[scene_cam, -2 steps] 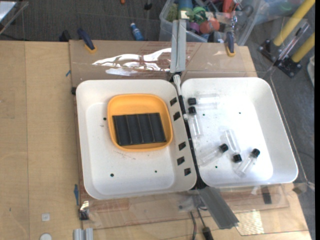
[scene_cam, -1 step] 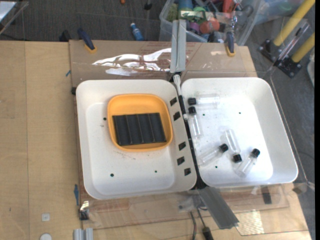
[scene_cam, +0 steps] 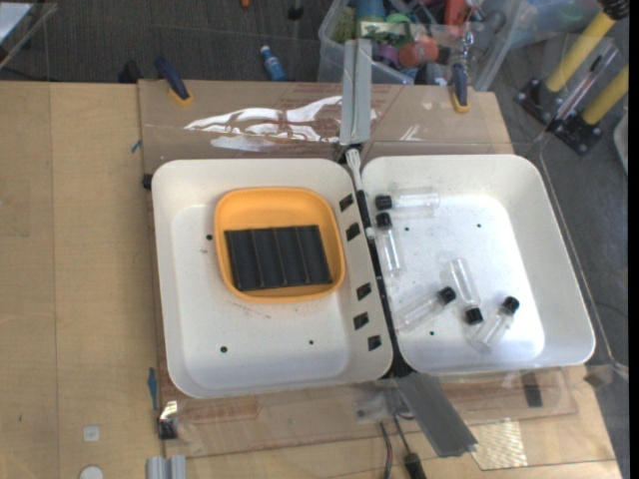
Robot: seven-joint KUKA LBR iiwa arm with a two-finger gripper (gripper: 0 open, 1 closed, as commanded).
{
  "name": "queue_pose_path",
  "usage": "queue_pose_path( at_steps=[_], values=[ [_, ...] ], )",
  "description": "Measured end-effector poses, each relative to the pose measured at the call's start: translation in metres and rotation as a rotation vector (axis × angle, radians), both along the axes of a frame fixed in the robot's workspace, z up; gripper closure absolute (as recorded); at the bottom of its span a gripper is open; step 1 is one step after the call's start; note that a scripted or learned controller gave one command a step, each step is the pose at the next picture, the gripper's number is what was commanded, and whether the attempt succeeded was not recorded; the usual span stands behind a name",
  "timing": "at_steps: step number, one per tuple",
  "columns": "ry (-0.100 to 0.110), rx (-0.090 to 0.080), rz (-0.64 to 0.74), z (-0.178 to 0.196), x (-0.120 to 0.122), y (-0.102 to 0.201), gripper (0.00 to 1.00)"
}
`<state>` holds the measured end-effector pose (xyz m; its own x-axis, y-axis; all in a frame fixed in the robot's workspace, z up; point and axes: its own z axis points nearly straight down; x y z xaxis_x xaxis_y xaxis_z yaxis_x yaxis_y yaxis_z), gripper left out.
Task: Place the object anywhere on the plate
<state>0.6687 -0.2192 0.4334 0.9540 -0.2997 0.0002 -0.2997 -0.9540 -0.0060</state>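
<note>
Grey metal bracket [scene_cam: 431,414] sits at the bottom edge of the bench, just below the seam where the two white bins meet. On the left, the left bin [scene_cam: 190,337] holds an orange plate [scene_cam: 232,213] with rounded corners, lying flat near the bin's middle, and a black ridged block [scene_cam: 278,257] rests on the plate and covers most of its floor. On the right, the right bin [scene_cam: 529,218] holds several clear vials with black caps. One vial [scene_cam: 409,203] lies near the bin's upper left, beside the divider, and a second [scene_cam: 387,242] lies just below it, pointing down along the divider. Three more lie lower and toward the middle: one [scene_cam: 424,307] slanted near the divider, one [scene_cam: 462,285] just right of it, and one [scene_cam: 496,323] nearest the lower right. All the vials are well apart from the plate, with the divider between them. A box of coloured toys [scene_cam: 419,13] stands beyond the bench
</note>
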Motion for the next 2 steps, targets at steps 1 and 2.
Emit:
queue_pose_path(
  at_steps=[1,2],
  values=[
    [0.0,0.0,0.111,-0.0001,0.0,0.0002,1.0],
    [0.0,0.001,0.112,-0.0003,0.0001,0.0004,1.0]
  ],
)
